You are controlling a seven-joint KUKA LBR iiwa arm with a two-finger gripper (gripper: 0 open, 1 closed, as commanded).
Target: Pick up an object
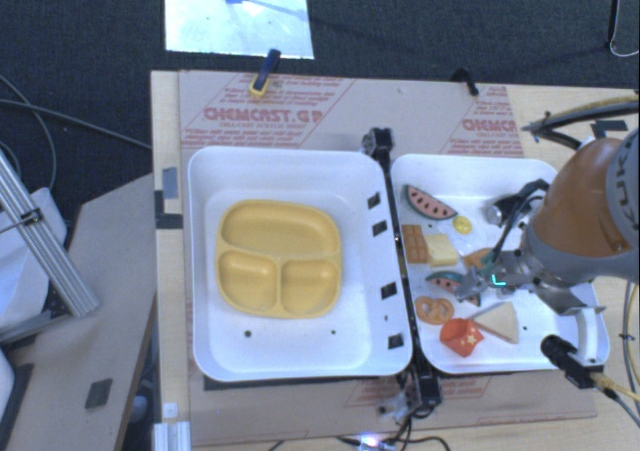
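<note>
My arm: grey with an orange band, reaching in from the right over the right bin, wrist bent down toward the toy food.
My gripper: low over the middle of the right bin, pointing left, a small teal light glowing just behind it. It is dark and partly blurred into the items under it, so I cannot tell how far apart it stands, and I see nothing clearly caught in it.
Right bin: shallow and white; all the loose toy food lies in its left half.
Watermelon slice: near the bin's upper left, red face up with a green rind.
Small yellow piece: just right of the watermelon slice.
Cracker: brown rectangle by the bin's left wall, touching the cheese block.
Cheese block: pale yellow, just above my gripper.
Pretzel: brown, just below my gripper.
Red pepper: at the bin's lower edge, below the pretzel.
Bread wedge: pale triangle, right beside the red pepper.
Left bin: white, holding a yellow divided plate with three compartments, well apart from my gripper.
Tabletop: covered by a printed sheet under both bins, with a blue and yellow tool at its far edge.
</note>
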